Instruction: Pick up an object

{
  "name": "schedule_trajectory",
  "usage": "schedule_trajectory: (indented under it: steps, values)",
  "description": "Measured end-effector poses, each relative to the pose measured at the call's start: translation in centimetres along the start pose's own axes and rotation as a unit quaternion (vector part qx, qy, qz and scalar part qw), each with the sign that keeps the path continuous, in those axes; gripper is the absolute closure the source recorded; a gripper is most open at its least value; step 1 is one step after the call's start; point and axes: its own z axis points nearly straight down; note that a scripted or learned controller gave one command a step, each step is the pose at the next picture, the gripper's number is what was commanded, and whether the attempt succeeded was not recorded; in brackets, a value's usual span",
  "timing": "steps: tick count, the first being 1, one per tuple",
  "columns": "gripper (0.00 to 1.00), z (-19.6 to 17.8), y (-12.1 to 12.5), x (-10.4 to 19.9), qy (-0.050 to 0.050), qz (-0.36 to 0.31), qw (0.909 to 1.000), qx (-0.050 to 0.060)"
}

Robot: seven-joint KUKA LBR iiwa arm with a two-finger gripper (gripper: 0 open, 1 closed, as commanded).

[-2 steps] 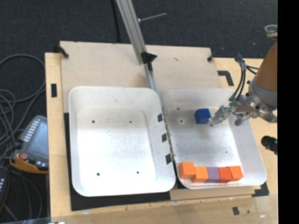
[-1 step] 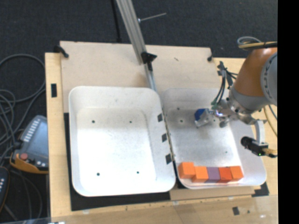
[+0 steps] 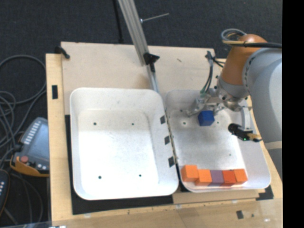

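Observation:
My gripper [image 3: 207,110] is over the back part of the right bin [image 3: 247,175], below the orange wrist band. A small blue block [image 3: 205,118] sits at its fingertips, its top edge caught between the two fingers, so the gripper is shut on it. Along the right bin's front wall stands a row of blocks: two orange blocks [image 3: 191,173] on the left, a purple block [image 3: 216,176] in the middle and more orange blocks [image 3: 241,175] on the right.
The left bin [image 3: 118,144] lies beside the right one, separated by a shared rim with black clips. A slanted aluminium rail [image 3: 137,32] rises behind the bins. Cables and a hand-held pendant [image 3: 35,144] lie off the bench at left.

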Motion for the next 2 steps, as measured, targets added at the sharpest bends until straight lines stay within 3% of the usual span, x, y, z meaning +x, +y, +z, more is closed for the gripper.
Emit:
schedule_trajectory:
  steps: [1, 2]
  values:
    - [1.00, -1.5, -0.1, -0.3, -0.002, -0.001, 1.0000, -0.001]
    - [1.00, -9.9, 0.7, 5.5, 0.000, -0.001, 1.0000, -0.004]
